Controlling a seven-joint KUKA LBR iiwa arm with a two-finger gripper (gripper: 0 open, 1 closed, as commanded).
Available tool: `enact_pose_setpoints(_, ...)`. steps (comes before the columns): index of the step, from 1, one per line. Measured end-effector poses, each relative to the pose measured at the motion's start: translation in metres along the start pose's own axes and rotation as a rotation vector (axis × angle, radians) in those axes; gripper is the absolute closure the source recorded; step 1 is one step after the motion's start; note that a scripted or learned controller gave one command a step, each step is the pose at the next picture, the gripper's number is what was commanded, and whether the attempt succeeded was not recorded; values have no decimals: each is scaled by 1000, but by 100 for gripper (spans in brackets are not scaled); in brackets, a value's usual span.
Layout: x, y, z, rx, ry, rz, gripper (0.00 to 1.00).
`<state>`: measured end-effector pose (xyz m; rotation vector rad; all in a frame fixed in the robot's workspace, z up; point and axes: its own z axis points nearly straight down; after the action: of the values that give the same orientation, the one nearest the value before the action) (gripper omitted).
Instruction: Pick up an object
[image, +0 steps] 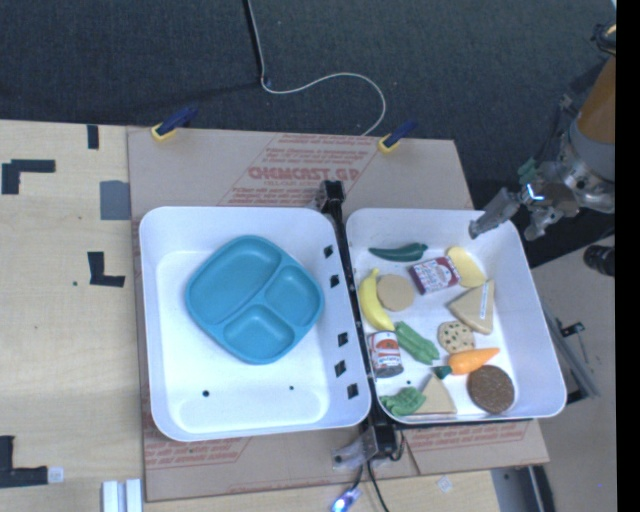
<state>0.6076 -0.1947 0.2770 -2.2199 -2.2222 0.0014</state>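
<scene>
Hand (512, 213), apparently spread and grasping nothing, hovers at two o'clock off the right bin (538, 330); toy food lies inside, where the lemon (466, 266) nearest offers the cleanest descent.

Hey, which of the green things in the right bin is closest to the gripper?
The dark green pepper along the bin's far edge, lying sideways. It is nearest the gripper; the other green pieces lie nearer the bin's middle and its near edge.
</scene>
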Motion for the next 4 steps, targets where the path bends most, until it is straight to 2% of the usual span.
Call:
enact_pose_setpoints(2, 60, -63, 8, 3, 1, -1, 0)
enact_pose_setpoints(3, 59, -61, -2, 1, 0, -2, 100)
enact_pose_setpoints(4, 136, -40, 51, 3, 2, -5, 100)
